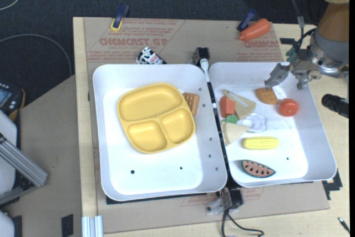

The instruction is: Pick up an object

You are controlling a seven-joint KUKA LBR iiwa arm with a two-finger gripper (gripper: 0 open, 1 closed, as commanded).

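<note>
A: Bench [55,136], two bins. Left bin [161,180] has the yellow divided plate [155,117]. Right bin [310,141] has the toy food: corn [260,143], watermelon slice [258,168], tomato [288,107], cookie [267,96].

B: Risk?

A: Items are crowded, I'd guess a finger clips the tomato and it rolls off, or the grasp closes on nothing.

B: Gripper?

A: Gripper [288,77] hangs above the cookie, fingers apart, nothing between them.

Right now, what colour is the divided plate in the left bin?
Yellow: the three-compartment plastic plate shows plainly in the camera view.
</note>
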